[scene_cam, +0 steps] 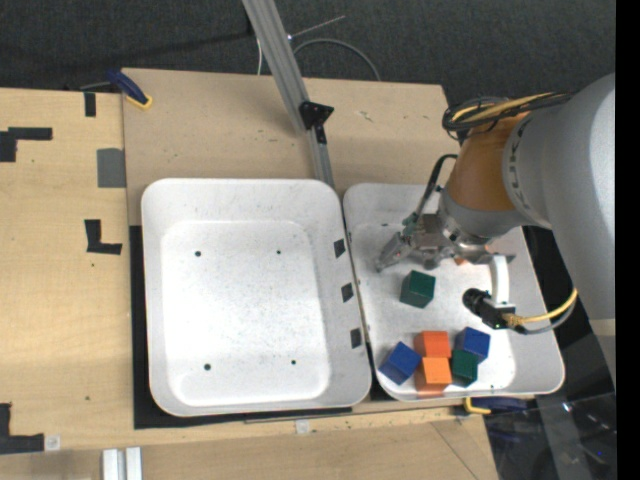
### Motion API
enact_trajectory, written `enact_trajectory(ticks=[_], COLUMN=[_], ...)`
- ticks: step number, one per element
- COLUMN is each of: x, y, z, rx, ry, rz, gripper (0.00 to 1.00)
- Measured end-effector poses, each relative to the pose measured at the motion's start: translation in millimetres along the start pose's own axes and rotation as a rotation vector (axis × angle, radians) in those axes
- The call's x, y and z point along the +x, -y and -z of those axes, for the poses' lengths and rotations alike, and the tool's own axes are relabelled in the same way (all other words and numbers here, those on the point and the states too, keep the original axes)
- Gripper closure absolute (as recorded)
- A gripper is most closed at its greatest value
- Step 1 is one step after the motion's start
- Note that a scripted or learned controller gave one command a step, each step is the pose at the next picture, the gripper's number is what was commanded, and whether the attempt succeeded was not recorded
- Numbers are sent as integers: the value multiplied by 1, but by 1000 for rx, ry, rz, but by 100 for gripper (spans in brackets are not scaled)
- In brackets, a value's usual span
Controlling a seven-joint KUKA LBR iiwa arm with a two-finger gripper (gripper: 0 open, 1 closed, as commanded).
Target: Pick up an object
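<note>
Just below pincer (408, 251), squat green cube (418, 289), corner-on

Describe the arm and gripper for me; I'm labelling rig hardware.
The arm is bulky, rounded and grey, with an orange band above the wrist. Yellow and black cables loop over that band. The gripper is small, grey metal, with a black part beside it.
</note>
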State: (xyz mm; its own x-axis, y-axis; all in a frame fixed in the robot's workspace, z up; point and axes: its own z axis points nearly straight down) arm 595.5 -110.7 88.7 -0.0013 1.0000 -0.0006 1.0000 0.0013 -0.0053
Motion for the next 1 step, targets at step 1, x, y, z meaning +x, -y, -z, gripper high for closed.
enact_trajectory(ticks=[1], x=[1], y=[-1], z=[13], rx=[-2], ry=[-1], rz=[1], gripper=[100])
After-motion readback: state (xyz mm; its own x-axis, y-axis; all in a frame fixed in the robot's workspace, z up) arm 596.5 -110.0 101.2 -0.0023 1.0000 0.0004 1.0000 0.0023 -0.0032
